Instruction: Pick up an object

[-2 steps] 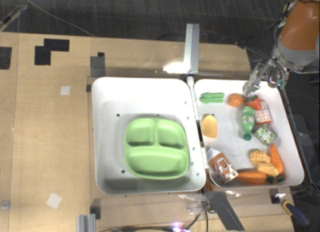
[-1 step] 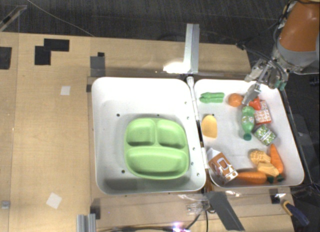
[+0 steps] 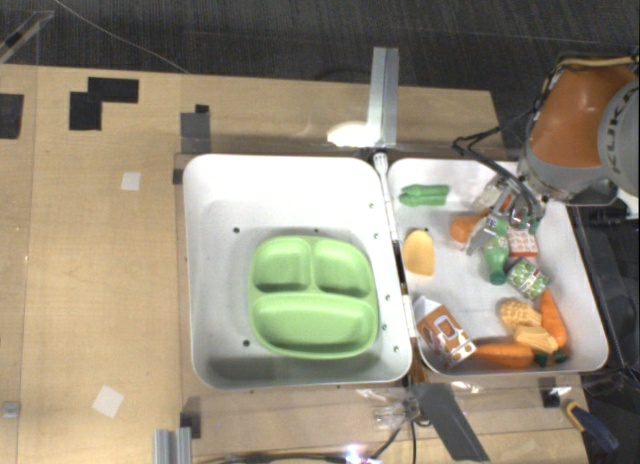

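Nearest the camera, a long orange plastic carrot (image 3: 503, 355) lies along the front wall of the right white bin (image 3: 590, 302). Farther back in that bin, my tool (image 3: 497, 223) sits low among small toy foods, just beside a green plastic vegetable (image 3: 496, 258). How far its fingers are parted, I cannot tell.

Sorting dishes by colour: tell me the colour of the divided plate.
Light green plate, seen in the camera view.
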Motion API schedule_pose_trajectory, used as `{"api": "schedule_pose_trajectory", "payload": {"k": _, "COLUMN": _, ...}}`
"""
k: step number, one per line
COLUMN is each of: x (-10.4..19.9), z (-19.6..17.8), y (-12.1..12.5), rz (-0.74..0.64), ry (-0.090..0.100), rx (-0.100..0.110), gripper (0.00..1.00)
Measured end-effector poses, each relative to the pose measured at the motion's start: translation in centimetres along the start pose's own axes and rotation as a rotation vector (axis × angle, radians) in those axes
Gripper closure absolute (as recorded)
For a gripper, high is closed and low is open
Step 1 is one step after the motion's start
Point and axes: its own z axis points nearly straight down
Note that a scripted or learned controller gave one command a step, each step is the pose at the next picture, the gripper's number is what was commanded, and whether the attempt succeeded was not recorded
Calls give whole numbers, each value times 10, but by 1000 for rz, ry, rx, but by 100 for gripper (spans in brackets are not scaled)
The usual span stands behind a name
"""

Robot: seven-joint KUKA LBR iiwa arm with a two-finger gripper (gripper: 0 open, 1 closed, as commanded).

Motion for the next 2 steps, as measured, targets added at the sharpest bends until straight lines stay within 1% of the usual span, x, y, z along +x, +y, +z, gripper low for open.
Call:
{"api": "schedule_pose_trajectory", "payload": {"k": 1, "x": 18, "z": 12, "y": 18, "rz": 12, "ry": -10, "rx": -3, "gripper": 0}}
{"api": "schedule_pose_trajectory", "payload": {"k": 2, "x": 67, "z": 10, "y": 33, "rz": 160, "ry": -10, "rx": -5, "gripper": 0}}
